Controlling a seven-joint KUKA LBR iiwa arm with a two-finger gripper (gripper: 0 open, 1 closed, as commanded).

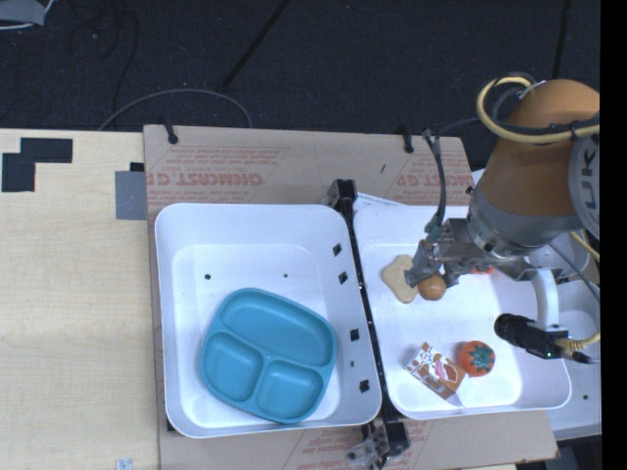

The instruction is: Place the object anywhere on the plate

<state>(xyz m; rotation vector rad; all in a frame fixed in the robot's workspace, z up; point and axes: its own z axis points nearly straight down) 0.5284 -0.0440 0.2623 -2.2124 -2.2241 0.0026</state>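
Hovering in right bin, gripper [431, 274] sits over brown ball [431, 287] by tan piece [398, 277]; grip state can't tell. Next: secure, carry to plate [266, 354].

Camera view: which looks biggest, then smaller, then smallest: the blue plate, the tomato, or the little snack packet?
1. Blue plate, by far the biggest.
2 and 3. Snack packet and tomato look nearly alike; the packet seems a bit longer, but I can't rank them surely.
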